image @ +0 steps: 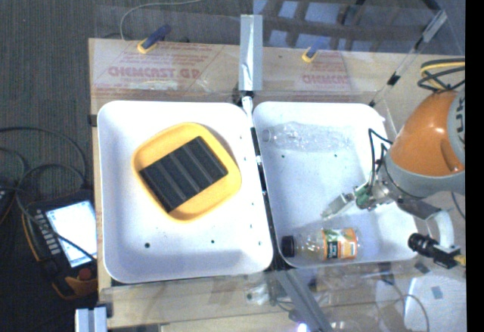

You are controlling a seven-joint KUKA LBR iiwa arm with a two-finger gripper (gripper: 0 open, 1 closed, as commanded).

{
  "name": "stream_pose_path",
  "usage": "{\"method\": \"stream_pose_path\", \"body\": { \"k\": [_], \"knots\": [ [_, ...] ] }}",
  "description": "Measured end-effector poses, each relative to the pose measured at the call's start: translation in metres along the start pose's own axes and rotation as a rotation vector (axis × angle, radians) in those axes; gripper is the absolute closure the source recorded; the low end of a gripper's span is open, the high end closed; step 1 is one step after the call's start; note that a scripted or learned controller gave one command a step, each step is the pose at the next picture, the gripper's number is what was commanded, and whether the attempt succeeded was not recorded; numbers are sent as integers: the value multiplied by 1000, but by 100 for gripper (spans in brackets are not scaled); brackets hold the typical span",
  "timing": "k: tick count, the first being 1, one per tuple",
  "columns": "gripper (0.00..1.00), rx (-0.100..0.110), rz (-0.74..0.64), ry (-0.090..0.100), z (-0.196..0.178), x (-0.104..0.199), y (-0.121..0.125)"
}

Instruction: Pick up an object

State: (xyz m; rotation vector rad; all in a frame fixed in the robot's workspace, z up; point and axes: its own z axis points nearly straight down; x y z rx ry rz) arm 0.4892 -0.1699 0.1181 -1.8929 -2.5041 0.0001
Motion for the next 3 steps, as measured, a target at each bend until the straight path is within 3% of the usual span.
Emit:
{"method": "stream_pose_path", "body": {
  "k": [1,2,3],
  "knots": [
    [0,-12,36,-12,27,50,12],
    [0,-10,278,-3,27,24,59],
    [0,18,362,2,27,-28,149]
  ]
}}
